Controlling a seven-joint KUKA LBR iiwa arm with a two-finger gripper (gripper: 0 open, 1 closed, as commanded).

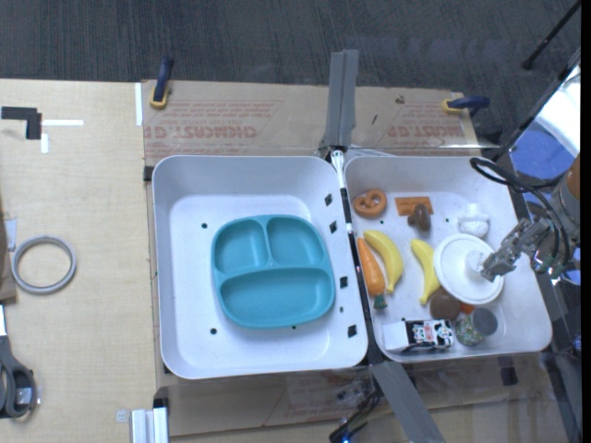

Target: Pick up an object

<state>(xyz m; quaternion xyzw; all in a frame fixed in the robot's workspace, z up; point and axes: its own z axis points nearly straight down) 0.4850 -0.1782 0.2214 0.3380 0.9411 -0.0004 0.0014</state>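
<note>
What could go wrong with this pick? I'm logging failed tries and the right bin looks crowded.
The tool sits over the white round lid, a flat, smooth thing that may slip rather than lift. The lid lies close to a banana and a brown ball, so a push could shove them. It is also near the right bin's wall, leaving little room.

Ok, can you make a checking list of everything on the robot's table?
Surface: two white bins on a wooden bench.
Job's things: two bananas, carrot, pretzel, white round dish, small printed box.
Clutter: teal divided plate in left bin; tape roll on bench.
Gripper: gripper over the dish, holding nothing visible.
Cables: black cable by the arm.
Surroundings: dark carpet.
</note>
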